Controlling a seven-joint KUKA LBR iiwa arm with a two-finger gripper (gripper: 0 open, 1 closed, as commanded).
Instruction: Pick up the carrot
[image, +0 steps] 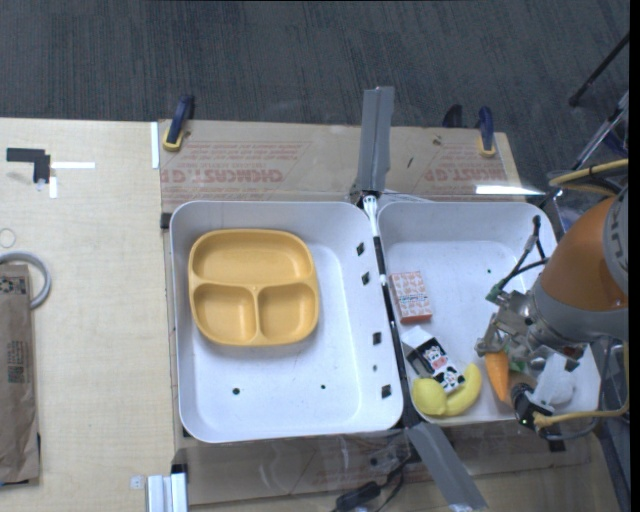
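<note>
In the camera view, your carrot (497, 377) lies near the right bin's (470, 250) front wall, the gripper (510, 350) directly over it; I cannot tell its finger state. A banana (445, 395) lies just beside, so a stray grab risks catching it. Open floor lies behind, toward the small box (411, 296).

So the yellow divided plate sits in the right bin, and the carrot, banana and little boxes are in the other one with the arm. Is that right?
Not quite. The camera view shows the yellow divided plate in the left bin, not the right. The rest holds: the carrot, banana and little boxes lie in the other bin, where the arm reaches in.
</note>
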